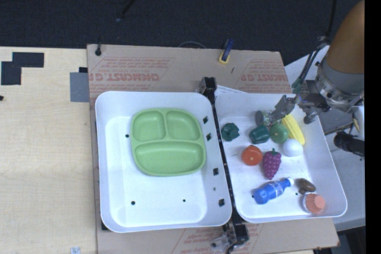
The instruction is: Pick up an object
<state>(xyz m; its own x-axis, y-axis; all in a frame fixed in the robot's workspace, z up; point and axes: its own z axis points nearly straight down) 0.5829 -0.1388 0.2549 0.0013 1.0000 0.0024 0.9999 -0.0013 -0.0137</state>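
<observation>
My gripper [269, 118] hangs over the upper part of the right bin [333, 175], reaching in from the right. Its fingers stand open, one grey fingertip [260, 118] on the left and the other on the right. Just below them lie a dark green toy [259, 135] and a round green toy [278, 132], neither of them between the fingers. A yellow corn cob [294, 129] and a white egg [292, 147] lie beside those. Further down are a red tomato [252, 156], purple grapes [271, 163] and a blue bottle [271, 191]. A green pepper [230, 131] sits at the left.
The left bin [113, 187] holds a green divided plate [168, 142]. A brown piece [306, 185] and an orange-pink piece [314, 204] lie in the right bin's near right corner. The divider between the bins [217, 157] runs close to the pepper.
</observation>
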